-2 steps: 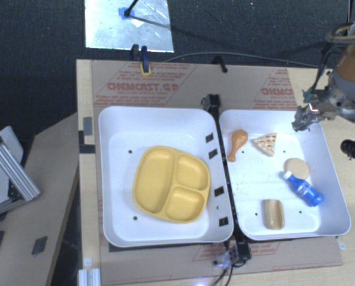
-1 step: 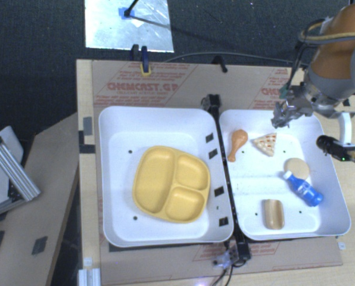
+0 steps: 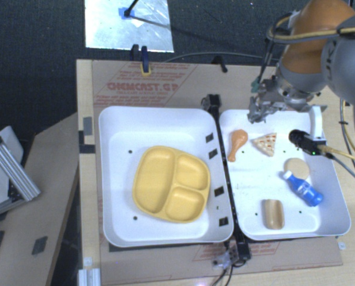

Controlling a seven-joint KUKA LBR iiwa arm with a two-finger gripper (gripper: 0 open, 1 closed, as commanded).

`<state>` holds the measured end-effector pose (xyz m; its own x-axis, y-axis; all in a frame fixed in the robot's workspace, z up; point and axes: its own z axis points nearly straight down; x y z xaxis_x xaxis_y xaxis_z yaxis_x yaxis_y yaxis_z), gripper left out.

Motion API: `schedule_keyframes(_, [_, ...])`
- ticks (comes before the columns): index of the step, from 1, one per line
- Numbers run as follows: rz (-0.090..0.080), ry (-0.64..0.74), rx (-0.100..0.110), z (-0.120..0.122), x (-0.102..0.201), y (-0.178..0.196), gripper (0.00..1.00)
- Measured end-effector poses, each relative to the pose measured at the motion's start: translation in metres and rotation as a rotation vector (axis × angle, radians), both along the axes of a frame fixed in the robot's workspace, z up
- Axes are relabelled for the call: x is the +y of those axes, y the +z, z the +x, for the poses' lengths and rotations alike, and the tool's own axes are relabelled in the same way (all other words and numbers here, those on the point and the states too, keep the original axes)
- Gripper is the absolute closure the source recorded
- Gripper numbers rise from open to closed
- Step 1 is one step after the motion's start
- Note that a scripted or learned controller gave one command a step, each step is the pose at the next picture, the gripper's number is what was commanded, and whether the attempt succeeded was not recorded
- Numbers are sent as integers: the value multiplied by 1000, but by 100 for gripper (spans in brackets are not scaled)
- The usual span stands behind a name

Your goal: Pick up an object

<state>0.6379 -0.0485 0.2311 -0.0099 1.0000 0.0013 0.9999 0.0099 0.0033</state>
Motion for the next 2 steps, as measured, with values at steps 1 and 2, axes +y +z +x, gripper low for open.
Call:
schedule_keyframes(1, [0, -1, 2, 3, 55, -11, 100])
schedule_keyframes(2, [0, 0, 1, 8, 113, -18, 100])
